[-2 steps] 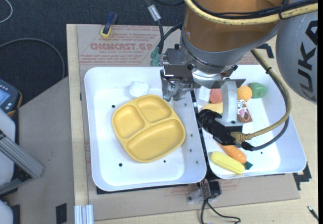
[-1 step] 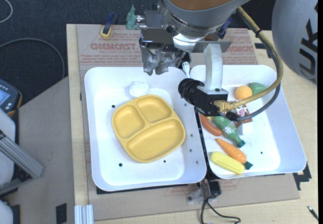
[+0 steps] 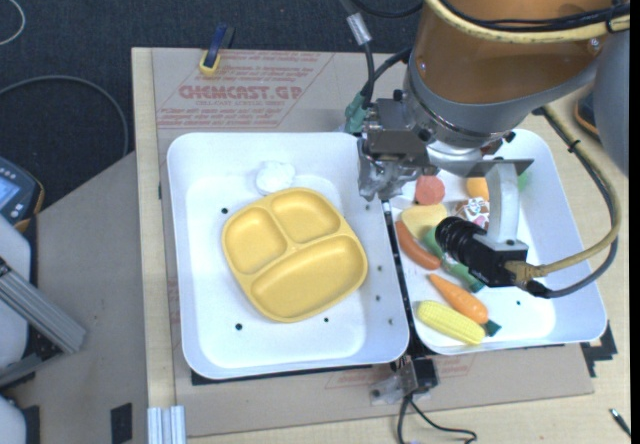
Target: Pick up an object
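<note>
Orange-banded arm (image 3: pixel 520 22) looms over board (image 3: pixel 250 92) reading "CHEMCAST GP".

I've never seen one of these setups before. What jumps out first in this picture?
The big orange band of the arm looms over the upper right. In the left bin lies a yellow divided plate, with a small white lump just above it. The right bin holds bright toy food, including a corn cob and a carrot near its front.
</note>
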Controlling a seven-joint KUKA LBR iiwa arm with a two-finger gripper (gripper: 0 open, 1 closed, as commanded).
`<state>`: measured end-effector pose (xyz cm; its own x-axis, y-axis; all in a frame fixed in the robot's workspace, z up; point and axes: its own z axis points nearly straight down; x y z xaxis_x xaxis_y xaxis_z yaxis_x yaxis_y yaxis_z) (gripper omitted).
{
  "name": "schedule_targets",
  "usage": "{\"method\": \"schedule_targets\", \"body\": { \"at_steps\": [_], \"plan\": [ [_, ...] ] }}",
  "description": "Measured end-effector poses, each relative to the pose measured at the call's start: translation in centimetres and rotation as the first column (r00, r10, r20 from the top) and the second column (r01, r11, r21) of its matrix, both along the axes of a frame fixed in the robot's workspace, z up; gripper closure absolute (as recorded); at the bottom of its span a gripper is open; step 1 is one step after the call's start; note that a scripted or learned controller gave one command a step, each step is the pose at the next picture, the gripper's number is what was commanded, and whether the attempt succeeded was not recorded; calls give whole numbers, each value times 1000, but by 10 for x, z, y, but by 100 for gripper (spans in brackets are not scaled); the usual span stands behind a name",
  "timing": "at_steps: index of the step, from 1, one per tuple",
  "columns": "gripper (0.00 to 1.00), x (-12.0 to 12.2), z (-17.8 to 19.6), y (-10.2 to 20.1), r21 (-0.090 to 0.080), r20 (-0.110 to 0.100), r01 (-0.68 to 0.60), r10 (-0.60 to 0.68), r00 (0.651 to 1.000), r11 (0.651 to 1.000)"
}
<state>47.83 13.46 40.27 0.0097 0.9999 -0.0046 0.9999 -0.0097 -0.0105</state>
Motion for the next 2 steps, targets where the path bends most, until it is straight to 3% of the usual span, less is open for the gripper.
{"method": "schedule_targets", "body": {
  "at_steps": [1, 2],
  "plan": [
    [100, 1, 15, 6, 5, 13, -10, 10, 1000, 1000],
    [100, 1, 141, -4, 10, 27, -10, 10, 1000, 1000]
  ]
}}
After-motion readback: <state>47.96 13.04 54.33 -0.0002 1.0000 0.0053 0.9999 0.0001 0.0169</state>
